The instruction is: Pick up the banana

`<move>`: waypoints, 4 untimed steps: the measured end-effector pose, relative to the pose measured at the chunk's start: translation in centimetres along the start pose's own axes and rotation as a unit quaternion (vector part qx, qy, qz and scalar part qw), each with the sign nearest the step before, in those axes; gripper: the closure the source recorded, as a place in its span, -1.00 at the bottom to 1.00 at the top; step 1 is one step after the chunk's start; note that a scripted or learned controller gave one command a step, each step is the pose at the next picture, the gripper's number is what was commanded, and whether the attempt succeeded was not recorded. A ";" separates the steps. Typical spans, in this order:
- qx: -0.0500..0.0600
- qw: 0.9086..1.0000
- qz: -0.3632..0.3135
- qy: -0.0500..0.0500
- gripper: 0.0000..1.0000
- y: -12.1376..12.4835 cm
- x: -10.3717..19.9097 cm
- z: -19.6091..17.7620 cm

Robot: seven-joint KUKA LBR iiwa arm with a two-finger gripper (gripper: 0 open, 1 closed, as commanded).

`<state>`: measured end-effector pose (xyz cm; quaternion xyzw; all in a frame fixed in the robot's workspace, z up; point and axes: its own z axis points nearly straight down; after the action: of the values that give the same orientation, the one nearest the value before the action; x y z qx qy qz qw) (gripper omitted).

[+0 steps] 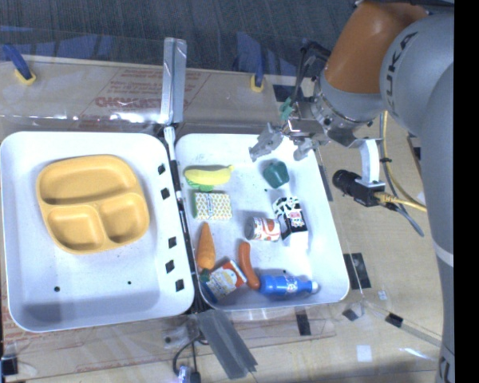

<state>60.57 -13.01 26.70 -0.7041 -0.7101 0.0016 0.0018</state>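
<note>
The curved yellow banana [207, 175] lies flat near the top-left corner of the shallow white right-hand bin [333, 255], well apart from the grey two-finger pincer [285, 144], which hangs spread open and empty over the bin's far edge, presumably poised to descend.

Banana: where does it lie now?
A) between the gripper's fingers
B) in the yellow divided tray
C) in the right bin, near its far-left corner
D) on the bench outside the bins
C: the banana lies on the right bin floor by its far-left corner, above the sponge.
</note>
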 end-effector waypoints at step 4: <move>-0.002 0.998 0.058 0.000 1.00 4.9 9.9 7.4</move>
<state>65.35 -3.10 19.24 -0.7444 -0.6678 0.0004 0.0006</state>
